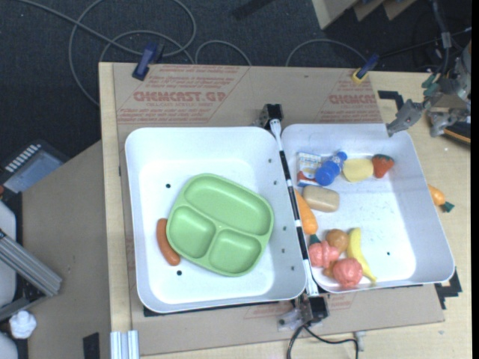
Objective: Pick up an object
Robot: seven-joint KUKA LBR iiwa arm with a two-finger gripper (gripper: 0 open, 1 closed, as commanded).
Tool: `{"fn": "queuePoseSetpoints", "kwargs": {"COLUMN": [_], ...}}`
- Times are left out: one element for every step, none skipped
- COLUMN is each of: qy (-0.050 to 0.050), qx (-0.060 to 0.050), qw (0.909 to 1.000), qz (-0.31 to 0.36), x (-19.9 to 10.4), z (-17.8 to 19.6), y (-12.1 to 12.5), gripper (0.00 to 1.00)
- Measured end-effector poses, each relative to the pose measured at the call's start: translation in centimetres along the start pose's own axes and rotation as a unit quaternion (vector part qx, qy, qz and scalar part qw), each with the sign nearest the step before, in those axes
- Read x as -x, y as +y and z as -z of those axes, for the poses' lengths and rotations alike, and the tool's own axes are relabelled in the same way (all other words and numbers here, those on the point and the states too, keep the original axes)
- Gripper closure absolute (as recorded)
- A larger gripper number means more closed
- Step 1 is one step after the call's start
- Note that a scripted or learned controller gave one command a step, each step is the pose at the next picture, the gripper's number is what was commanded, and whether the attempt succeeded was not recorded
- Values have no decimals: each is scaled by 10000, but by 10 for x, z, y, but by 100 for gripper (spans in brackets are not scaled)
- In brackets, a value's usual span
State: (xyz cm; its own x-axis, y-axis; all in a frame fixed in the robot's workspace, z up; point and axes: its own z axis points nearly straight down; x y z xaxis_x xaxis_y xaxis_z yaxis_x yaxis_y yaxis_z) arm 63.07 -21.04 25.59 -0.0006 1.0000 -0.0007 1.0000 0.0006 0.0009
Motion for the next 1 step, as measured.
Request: {"fn": "queuePoseSetpoints", "kwargs": {"qy": [5], "qx": [-14], "qw": [10000], "qz": [-3], "x": [13], "z": [-88], "y": [-15], "gripper": [0]}}
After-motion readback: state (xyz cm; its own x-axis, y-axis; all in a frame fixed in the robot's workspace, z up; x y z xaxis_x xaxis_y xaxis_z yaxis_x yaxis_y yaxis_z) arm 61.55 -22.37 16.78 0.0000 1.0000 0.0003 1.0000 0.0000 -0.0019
